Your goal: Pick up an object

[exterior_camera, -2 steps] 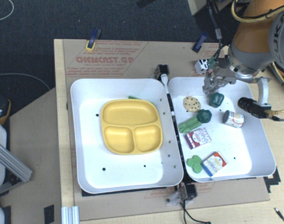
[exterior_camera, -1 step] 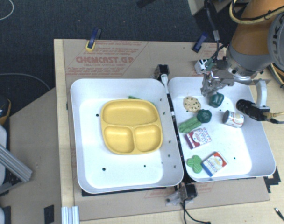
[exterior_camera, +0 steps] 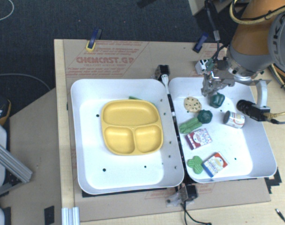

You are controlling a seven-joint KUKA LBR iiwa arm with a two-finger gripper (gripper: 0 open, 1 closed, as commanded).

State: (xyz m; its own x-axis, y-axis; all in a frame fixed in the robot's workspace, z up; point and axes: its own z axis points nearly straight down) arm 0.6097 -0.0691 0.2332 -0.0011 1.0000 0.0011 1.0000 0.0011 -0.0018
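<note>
Objects fill the right bin [exterior_camera: 255, 158]: a cookie [exterior_camera: 192, 104], green pieces, a small can [exterior_camera: 234, 119], packets. We see the end effector [exterior_camera: 212, 89] low at the bin's far side, just beside a dark green piece [exterior_camera: 218, 99]; grip unclear. A yellow tray [exterior_camera: 132, 126] sits left.

Tray [exterior_camera: 131, 125] in left bin [exterior_camera: 86, 139]
</note>
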